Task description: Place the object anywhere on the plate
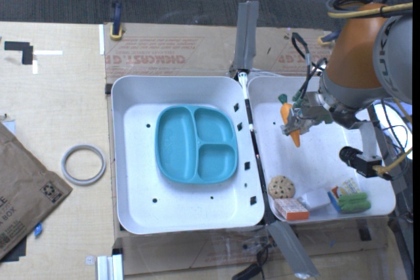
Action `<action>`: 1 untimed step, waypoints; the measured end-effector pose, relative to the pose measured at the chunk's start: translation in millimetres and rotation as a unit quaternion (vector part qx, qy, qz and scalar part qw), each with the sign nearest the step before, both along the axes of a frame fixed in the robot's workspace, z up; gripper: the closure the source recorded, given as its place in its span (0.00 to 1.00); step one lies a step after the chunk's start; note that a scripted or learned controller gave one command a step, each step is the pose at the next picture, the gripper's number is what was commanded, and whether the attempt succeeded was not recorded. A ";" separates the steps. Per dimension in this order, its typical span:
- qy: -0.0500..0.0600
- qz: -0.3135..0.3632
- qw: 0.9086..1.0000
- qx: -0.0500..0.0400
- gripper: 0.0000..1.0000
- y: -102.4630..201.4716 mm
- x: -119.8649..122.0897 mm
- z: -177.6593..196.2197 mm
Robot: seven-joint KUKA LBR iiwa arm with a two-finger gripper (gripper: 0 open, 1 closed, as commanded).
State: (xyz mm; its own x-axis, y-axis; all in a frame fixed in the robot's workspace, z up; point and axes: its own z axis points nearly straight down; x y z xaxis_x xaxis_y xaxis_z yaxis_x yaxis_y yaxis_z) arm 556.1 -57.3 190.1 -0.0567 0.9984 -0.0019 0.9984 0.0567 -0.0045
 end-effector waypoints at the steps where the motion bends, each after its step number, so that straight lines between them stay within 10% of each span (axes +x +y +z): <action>1: -0.001 -0.045 0.999 0.000 1.00 81.6 19.1 0.3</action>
